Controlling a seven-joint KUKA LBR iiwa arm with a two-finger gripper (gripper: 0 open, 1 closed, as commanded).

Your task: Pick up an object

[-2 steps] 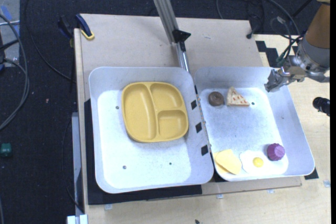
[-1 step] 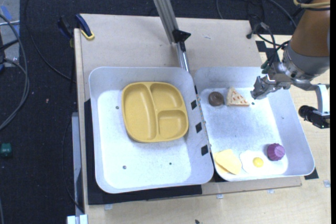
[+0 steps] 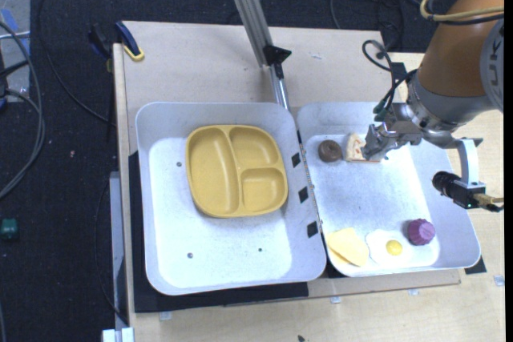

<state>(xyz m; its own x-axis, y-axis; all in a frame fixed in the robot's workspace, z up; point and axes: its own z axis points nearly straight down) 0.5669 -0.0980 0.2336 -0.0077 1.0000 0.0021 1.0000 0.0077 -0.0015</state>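
Bench: I looked down on two shallow white bins side by side, the left bin and the right bin.
Left bin contents: a yellow plastic plate with three compartments lay flat near its middle, with nothing on it.
Right bin contents: a small round brown piece sat near the far left corner; just beside it, to its right, lay a pale toast-like slice. Along the near edge were a yellow wedge-shaped piece, a toy fried egg, white with a yellow yolk, and a small purple rounded object.
Arm: my grey arm with the orange band reached in from the right, and its gripper was low over the far part of the right bin, at the right edge of the pale slice.
Claw state: I could not tell.
Likely target: I judged it to be the pale slice, which lay on the bin floor.
Progress: I judged the approach done, with no object yet lifted. The grasp and the lift were left to do.
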